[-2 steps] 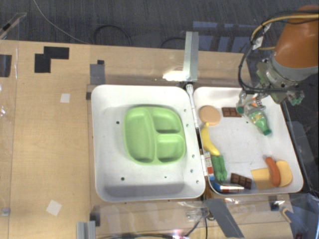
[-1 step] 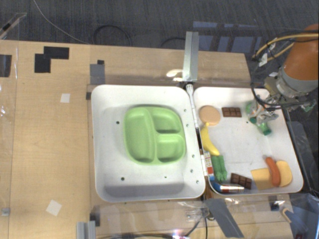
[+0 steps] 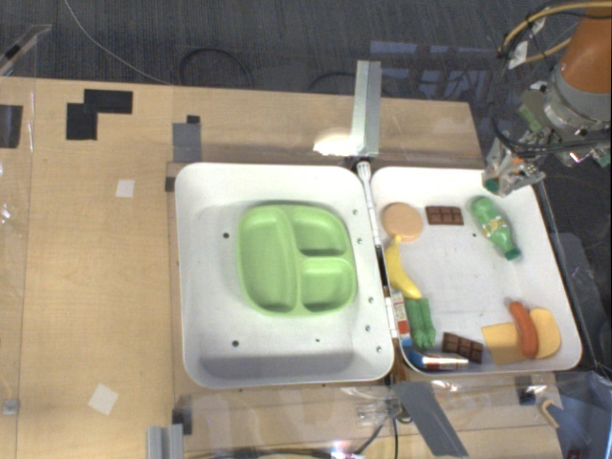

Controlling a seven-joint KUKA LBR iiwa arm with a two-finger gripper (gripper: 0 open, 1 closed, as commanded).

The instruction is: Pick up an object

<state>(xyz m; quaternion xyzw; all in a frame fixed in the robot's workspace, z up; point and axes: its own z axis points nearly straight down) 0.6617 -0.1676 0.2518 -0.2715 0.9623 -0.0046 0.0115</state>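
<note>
Wooden tabletop [image 3: 86, 256] carries two white bins. Upper right, the end effector [image 3: 504, 173] hovers over the right bin [image 3: 564, 352], its grip unreadable, just beside the green bottle [image 3: 495, 225]. Approach stage; next, descend and align on it.

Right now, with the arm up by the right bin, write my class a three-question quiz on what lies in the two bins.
1. True or false: the green plate lies in the left bin.
2. Which thing lies nearest the gripper? A) banana B) green bottle C) sausage
3. Fill in: the sausage rests on top of the ____.

Key
1. True; its three compartments hold nothing.
2. B; the bottle lies just below the gripper, at the far right of the right bin.
3. Cheese, the yellow wedge in the near right corner.
</note>
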